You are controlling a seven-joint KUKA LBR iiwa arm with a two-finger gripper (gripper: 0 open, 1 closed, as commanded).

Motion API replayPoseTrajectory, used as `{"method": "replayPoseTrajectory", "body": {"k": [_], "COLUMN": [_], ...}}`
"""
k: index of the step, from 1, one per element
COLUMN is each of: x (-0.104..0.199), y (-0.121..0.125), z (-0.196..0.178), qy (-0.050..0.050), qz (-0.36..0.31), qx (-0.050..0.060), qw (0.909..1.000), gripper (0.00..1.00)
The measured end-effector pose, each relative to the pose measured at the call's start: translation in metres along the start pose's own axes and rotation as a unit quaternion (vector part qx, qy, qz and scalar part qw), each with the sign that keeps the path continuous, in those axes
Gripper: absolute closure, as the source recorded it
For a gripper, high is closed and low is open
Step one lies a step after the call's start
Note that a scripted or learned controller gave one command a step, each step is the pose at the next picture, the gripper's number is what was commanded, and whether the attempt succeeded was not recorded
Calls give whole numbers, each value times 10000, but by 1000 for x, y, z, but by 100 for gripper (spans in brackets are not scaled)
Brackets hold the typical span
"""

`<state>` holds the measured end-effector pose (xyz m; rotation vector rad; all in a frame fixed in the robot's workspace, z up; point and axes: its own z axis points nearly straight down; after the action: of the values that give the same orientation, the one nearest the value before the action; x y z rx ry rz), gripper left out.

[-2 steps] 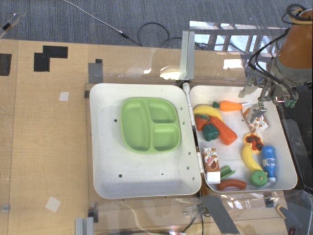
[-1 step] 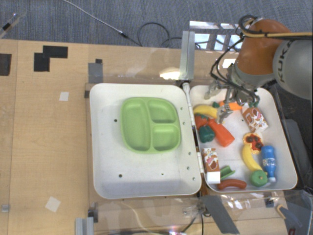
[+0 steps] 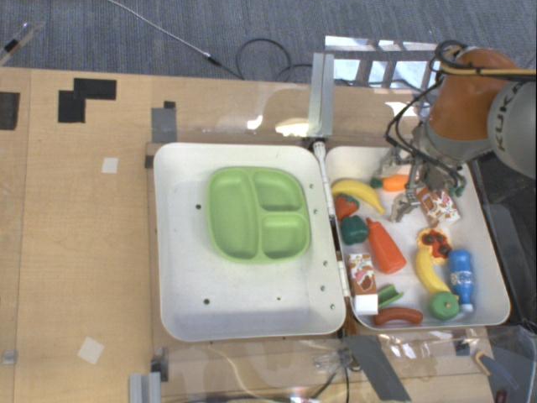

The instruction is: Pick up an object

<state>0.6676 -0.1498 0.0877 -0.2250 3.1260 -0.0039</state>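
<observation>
My gripper (image 3: 405, 205) hangs low over the back of the right bin (image 3: 495, 300), under the orange wrist band. Its fingers look open with nothing between them. It sits just right of a yellow banana (image 3: 356, 193), close beside a small orange carrot (image 3: 392, 183) and left of a red-and-white snack packet (image 3: 440, 207). Below it lie an orange bottle (image 3: 386, 247), a dark green piece (image 3: 354, 230) and a red piece (image 3: 345, 207).
The left bin (image 3: 185, 292) holds a green divided plate (image 3: 256, 212). Further front in the right bin are a second banana (image 3: 430, 269), a blue bottle (image 3: 460, 278), a green ball (image 3: 445, 306), a red sausage (image 3: 397, 316) and a small carton (image 3: 362, 274).
</observation>
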Motion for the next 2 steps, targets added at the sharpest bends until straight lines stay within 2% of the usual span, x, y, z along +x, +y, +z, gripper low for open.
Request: {"method": "replayPoseTrajectory", "body": {"k": [1, 2], "x": [-11, 15], "y": [60, 7], "z": [1, 0], "qy": [27, -10], "qz": [-225, 492], "qx": [-26, -5], "qw": [9997, 9988], "gripper": [0, 0]}}
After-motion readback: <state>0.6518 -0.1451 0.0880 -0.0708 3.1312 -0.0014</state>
